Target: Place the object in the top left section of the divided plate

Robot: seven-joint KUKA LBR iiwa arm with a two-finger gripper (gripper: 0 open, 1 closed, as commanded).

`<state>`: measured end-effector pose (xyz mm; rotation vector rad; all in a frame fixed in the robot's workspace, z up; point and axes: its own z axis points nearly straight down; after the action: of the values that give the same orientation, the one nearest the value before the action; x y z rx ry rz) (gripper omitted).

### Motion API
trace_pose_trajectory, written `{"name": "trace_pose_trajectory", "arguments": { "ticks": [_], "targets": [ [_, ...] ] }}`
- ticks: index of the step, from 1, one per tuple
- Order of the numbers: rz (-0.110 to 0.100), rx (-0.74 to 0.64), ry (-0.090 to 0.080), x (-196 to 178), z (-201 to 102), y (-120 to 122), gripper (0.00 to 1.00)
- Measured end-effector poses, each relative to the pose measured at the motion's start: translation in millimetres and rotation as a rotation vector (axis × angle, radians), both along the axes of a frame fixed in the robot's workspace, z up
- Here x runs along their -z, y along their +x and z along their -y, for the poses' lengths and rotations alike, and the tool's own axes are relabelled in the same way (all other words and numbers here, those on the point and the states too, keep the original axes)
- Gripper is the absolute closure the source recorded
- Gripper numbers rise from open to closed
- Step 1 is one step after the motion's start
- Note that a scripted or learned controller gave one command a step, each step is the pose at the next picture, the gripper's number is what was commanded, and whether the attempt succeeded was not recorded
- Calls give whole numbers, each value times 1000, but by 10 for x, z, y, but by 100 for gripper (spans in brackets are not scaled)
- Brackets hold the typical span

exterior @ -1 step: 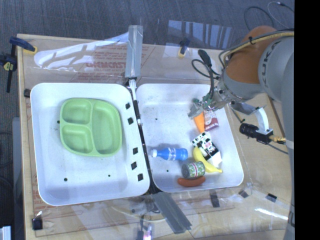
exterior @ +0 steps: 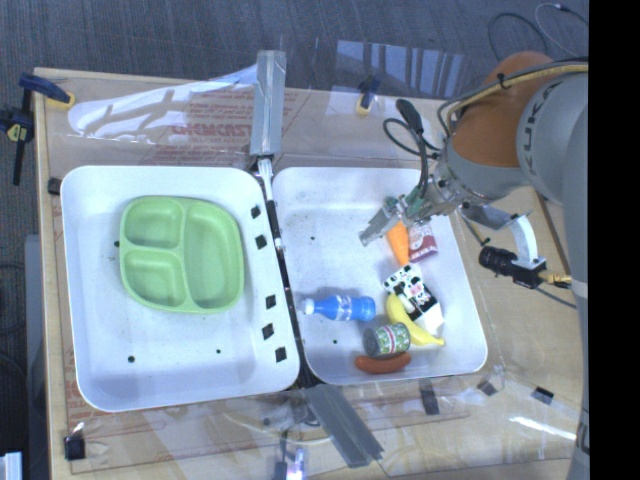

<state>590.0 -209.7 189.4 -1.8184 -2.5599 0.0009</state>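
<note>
**Gripper low over the right bin, plate waiting in the left**

The green divided plate (exterior: pixel 182 253) lies in the left bin (exterior: pixel 90 368), its top left section at about ten o'clock of the plate's middle. In the right bin (exterior: pixel 330 198) the gripper (exterior: pixel 385 221) hangs at one o'clock of the bin's centre, touching or just above an orange carrot (exterior: pixel 399 242); how far it is open, and whether it grips anything, cannot be told. A red packet (exterior: pixel 423 240) lies just beside the carrot at three o'clock. Toward five o'clock of the bin sit a cow-patterned carton (exterior: pixel 413 292), a banana (exterior: pixel 415 330), a can (exterior: pixel 386 340) and a sausage (exterior: pixel 382 363); a blue bottle (exterior: pixel 340 308) lies near six.
</note>
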Motion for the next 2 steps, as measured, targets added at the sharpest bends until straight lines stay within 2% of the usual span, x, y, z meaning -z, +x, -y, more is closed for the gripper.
{"name": "trace_pose_trajectory", "arguments": {
  "ticks": [1, 2],
  "targets": [
    [0, -6, 0, -104, -6, 10, 100],
    [-1, -196, 1, 984, -546, -679, 100]
  ]
}}
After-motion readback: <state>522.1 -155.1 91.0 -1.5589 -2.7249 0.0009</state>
